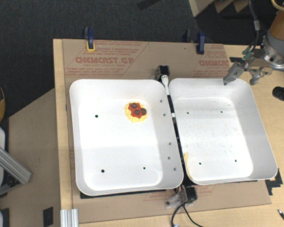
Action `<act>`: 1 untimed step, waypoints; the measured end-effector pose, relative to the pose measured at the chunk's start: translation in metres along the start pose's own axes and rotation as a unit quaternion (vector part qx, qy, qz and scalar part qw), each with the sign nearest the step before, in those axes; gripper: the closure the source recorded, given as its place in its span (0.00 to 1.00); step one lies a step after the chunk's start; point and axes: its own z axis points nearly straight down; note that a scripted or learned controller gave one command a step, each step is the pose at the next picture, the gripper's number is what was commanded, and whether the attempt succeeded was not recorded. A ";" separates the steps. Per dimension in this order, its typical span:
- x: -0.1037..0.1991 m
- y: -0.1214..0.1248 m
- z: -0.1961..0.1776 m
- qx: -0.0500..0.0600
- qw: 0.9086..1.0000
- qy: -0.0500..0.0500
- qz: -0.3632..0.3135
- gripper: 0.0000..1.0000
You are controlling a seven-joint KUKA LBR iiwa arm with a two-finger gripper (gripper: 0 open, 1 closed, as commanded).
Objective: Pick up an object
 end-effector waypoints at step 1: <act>0.037 -0.047 -0.107 -0.005 1.000 -0.001 -0.002 0.00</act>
